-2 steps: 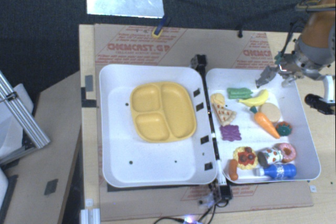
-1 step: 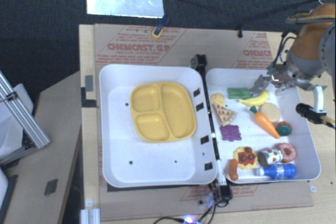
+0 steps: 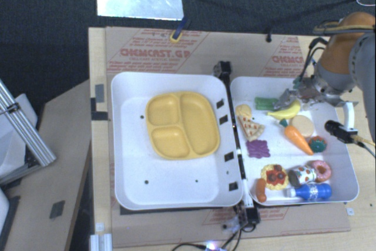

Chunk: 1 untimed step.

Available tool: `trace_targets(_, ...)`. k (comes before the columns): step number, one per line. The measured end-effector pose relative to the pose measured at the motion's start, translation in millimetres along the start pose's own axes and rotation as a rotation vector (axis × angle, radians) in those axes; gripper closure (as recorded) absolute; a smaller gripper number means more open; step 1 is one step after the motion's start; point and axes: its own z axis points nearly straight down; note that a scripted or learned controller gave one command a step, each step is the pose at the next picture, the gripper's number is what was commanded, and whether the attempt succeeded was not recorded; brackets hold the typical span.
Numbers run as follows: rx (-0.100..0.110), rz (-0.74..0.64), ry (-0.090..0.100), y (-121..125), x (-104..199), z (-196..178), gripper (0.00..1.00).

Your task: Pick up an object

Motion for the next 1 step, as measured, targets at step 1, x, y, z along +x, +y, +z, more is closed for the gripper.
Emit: trace_targets(1, -0.007, -0.002, -0.002, 2.0, -0.4, -13.4, 1.00)
